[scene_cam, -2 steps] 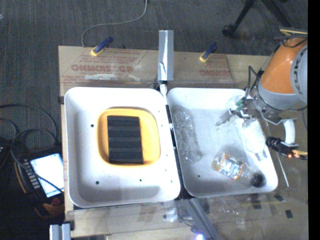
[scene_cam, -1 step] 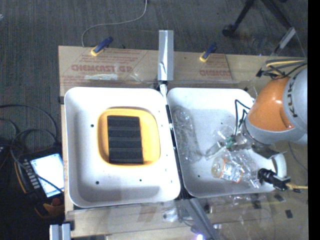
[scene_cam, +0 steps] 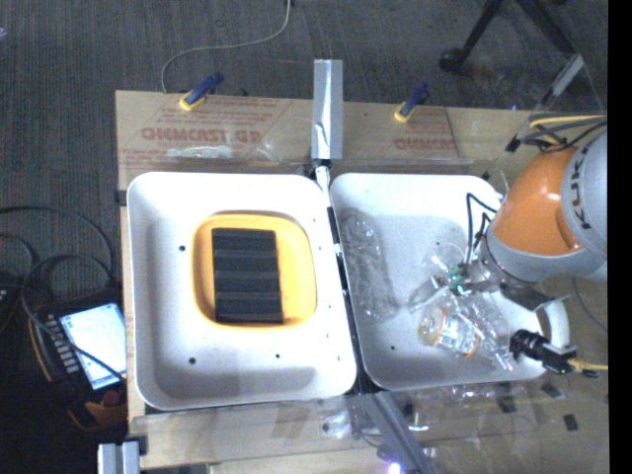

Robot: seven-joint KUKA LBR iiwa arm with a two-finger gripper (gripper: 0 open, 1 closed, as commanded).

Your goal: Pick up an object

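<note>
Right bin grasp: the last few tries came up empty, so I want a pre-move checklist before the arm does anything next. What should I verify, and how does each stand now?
1. Target in reach: crumpled clear plastic items lie in the right bin, near the arm: ok.
2. Gripper over the target: it sits at the plastic pile: ok.
3. Finger state: hidden by the wrist and the clutter: cannot tell.
4. Anything held: no item seen between the fingers: cannot tell.
5. Target separable: the transparent pieces overlap, edges hard to make out: not ok.
6. Left bin contents, a yellow tray with a black insert, away from the arm: ok.
</note>
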